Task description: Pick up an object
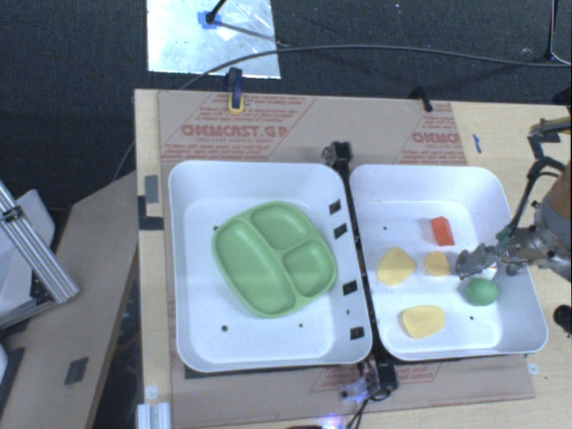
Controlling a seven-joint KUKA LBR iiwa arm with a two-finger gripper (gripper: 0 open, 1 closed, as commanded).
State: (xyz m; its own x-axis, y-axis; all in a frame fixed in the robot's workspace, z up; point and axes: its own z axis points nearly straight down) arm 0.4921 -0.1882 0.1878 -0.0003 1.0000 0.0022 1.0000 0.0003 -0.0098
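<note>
Over on the left, the left bin point(192, 239) carries a green plate point(273, 257), a three-section divided one, lying flat and slightly turned near the bin's middle. Black clips run down the seam where the two bins meet, and printed cardboard point(268, 123) sits under both, showing behind their far edges.

Crossing the seam into the right bin point(402, 190): four small pieces and a ball here. Nearest the seam, a yellow piece point(395, 266), rounded with a pointed top, sits mid-bin. Below it, toward the near wall, a second yellow piece point(422, 321), wider and flatter, lies well apart from everything else. Just right of the first one comes a small tan piece point(436, 264), close beside it but not touching as far as I can see. Above that, an orange block point(441, 231), upright in the view and slightly tilted, stands alone.

Now the action end. The gripper point(472, 263) is down inside the right bin, coming in from the right edge, its tip just right of the tan piece and just above the green ball point(481, 291). The ball sits on the bin floor right beneath the tip, near or touching it. Open or clenched? Can't tell; the metal tip is too blurred to read. Nothing visibly in its grasp.
</note>
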